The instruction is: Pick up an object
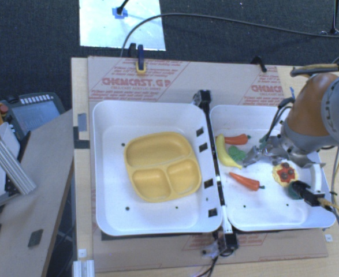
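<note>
Small toy foods lie in the right-hand shallow white bin (pixel 261 221): a yellow plastic banana (pixel 224 153), a green leafy piece (pixel 236 153) just beside it, a red-orange chilli-shaped piece (pixel 236 139) above them, an orange carrot-shaped piece (pixel 244 181) below, and a round yellow piece with red spots (pixel 285 173) nearer the right rim. A dark green object (pixel 294 189) sits just below that round piece.

The tool (pixel 253 154), at the end of the grey arm with an orange band (pixel 310 111), is low in the right bin, its tip next to the green leafy piece and the banana. How far its fingers are spread cannot be told, and nothing is seen gripped between them.

The left-hand shallow white bin (pixel 114 212) holds a yellow three-compartment plastic tray (pixel 160 166). Both bins rest on a brown cardboard sheet (pixel 175 79) on the table, printed in red with "CHEMCAST", readable at left and partly repeated at right.
</note>
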Controlling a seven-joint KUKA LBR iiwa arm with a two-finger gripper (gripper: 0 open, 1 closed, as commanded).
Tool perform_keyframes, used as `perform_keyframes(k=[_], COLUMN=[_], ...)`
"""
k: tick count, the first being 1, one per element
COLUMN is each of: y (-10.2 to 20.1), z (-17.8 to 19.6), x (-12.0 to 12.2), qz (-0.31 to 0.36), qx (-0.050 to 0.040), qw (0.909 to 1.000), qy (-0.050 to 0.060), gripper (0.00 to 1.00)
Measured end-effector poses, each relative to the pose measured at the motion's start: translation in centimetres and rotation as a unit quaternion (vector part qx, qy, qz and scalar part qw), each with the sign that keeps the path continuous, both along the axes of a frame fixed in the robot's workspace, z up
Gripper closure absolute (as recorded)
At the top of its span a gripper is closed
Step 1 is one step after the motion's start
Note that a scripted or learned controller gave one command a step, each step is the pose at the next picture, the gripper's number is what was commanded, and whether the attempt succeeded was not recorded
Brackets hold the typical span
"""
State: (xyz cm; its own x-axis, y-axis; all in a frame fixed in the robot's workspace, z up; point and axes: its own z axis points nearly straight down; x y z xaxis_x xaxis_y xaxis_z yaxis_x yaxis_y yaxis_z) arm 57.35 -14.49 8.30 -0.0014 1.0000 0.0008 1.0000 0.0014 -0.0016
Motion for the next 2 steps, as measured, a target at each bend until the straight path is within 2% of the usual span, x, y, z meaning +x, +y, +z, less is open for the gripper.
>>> perform_keyframes(k=[1,2], y=[0.0,0.8], z=[1.3,6.0], x=[0.1,0.4], qz=[0.000,0.002], qx=[-0.0007,-0.0008], qw=[1.0000,1.0000], qy=[-0.001,-0.003], gripper=[1.00,1.00])
